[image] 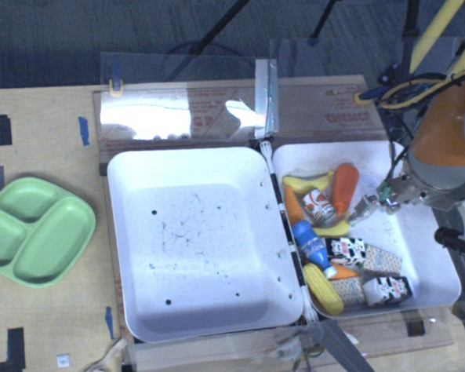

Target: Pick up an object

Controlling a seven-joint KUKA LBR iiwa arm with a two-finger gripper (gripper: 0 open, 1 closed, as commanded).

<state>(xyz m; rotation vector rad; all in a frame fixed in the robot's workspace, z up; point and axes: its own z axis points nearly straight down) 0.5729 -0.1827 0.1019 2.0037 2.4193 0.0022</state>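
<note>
The right bin (425, 248) holds a pile of small items along its left side. Among them are an orange carrot (345, 186), a yellow banana (305, 184), a red and white can (320, 206), a blue bottle (309, 244), a corn cob (324, 288) and two cow-patterned cartons (348, 250) (388, 289). My gripper (372, 202) reaches in from the right and sits low, just right of the carrot and can, over bare bin floor. Nothing shows in its grasp.
The left bin (196, 231) lies beside the right one, the two parted by a ridge. A green divided plate (35, 230) rests on the bench at far left. Scissors (102, 367) lie at the bottom left. Clear panels stand behind the bins.
</note>
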